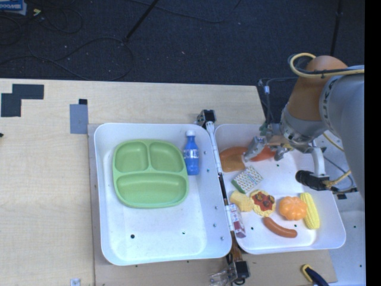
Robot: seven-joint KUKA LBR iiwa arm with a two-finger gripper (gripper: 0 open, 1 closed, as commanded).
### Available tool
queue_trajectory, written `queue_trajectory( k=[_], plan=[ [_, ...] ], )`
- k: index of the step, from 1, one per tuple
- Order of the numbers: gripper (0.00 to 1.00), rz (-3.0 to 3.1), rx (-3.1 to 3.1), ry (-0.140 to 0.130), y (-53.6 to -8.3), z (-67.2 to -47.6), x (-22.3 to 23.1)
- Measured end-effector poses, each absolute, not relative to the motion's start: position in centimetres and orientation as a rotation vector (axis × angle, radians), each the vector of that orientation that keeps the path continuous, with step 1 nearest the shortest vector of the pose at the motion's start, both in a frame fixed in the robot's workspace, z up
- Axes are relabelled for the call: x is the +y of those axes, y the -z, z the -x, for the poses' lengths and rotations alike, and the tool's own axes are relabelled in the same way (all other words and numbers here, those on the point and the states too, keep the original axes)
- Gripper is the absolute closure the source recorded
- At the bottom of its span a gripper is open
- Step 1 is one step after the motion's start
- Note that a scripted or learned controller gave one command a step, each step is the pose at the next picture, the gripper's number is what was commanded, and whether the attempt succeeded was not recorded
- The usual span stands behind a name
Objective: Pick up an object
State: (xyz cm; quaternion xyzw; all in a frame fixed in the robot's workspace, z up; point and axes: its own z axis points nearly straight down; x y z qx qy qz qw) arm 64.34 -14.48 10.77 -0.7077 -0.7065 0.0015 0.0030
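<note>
My gripper (pixel 268 150) is low over the far left part of the right bin (pixel 333 237). Its two silver fingers (pixel 256 145) stand on either side of an orange-red carrot-like piece (pixel 262 155) and look closed on it. Just left of that piece, an orange-brown bread-like lump (pixel 231 158) lies against the bin's left wall. Nearer the front lie a checkered green packet (pixel 247 178), a small pizza (pixel 262 202), a yellow piece (pixel 240 201), an orange fruit (pixel 292 208), a corn cob (pixel 310 211) and a sausage (pixel 280 227).
The left bin (pixel 155 243) holds a green divided plate (pixel 149 174) and a blue bottle (pixel 191 153) by its right wall. A red and white packet (pixel 236 224) lies along the right bin's left wall. The arm's grey and orange wrist (pixel 315 100) hangs over the right bin's far right corner.
</note>
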Motion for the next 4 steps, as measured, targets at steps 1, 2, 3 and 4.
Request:
queue_trajectory(
  k=[1,2,3,4],
  plan=[
    [1.0,2.219,-2.213,-0.005,-11.8,-64.3,-14.6],
    [0.0,2.219,-2.213,-0.006,-11.7,-64.3,-14.6],
    [0.0,2.22,-2.222,-0.003,-8.9,-64.4,-13.3],
    [1.0,2.215,-2.215,-0.003,-10.0,-64.4,-13.3]
  ],
)
